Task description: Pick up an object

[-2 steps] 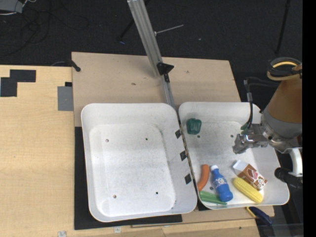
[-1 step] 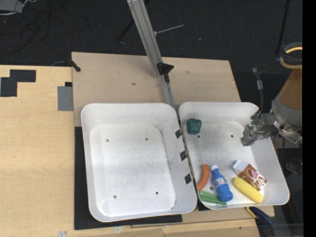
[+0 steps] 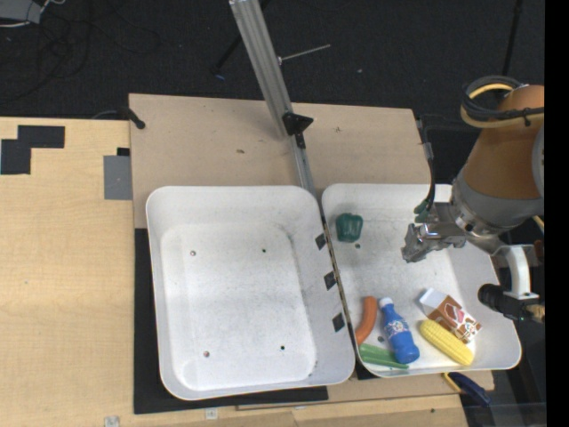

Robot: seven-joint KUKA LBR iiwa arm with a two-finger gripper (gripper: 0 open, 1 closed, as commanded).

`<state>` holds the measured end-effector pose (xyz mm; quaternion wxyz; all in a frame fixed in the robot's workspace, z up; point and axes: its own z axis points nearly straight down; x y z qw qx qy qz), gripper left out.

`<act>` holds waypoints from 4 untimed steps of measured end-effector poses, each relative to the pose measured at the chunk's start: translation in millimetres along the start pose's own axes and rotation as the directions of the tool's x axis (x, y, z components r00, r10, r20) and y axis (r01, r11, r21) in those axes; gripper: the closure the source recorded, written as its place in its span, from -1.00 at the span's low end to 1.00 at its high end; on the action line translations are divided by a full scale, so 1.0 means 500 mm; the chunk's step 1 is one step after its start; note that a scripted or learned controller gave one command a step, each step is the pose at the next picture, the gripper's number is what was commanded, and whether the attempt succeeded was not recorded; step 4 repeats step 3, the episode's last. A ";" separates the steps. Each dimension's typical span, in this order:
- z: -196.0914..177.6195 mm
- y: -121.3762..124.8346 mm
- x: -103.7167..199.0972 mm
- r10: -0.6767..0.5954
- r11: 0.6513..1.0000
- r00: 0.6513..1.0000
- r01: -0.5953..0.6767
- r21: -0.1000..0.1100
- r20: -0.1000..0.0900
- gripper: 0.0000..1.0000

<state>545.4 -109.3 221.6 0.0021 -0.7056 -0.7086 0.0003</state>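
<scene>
We see a robotics lab: a plywood bench bearing two white bins, a slanted aluminium rail, loose cables on dark floor.

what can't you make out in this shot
- Pincer, camera view: too small and blurred against the right bin to read.
- Carton: label print too small to read.
- Green item: partly under the blue bottle, so its kind is unclear.

A slanted aluminium rail rises behind the tan board beside a light wooden tabletop.
</scene>
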 end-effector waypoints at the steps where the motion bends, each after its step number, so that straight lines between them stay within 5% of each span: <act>1: 0.018 0.013 0.101 0.000 1.000 1.000 0.000 0.002 -0.001 1.00; 3: -0.025 0.015 0.301 0.000 1.000 1.000 0.000 -0.001 0.000 1.00; 4: -0.025 0.015 0.301 0.000 1.000 1.000 0.000 -0.001 0.000 1.00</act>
